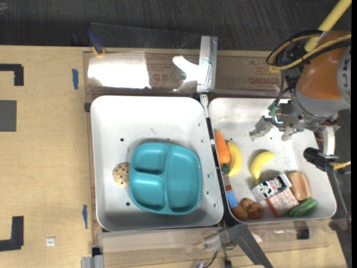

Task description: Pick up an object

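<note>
Claw [274, 128]: spread, nothing between its fingers, hanging over the right bin's [245, 108] upper part.
Nearest object: yellow lemon [262, 163], just below the claw, lying apart from it in that bin.
Progress: nothing lifted yet.
Remaining: descend, close on an item, raise it.

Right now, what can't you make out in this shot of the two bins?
- Cookie: its right side is hidden behind the teal tray.
- Blue item by the divider: too small to identify.
- Carton: its print is too small to read.
- Arm: cut off by the right edge.
</note>
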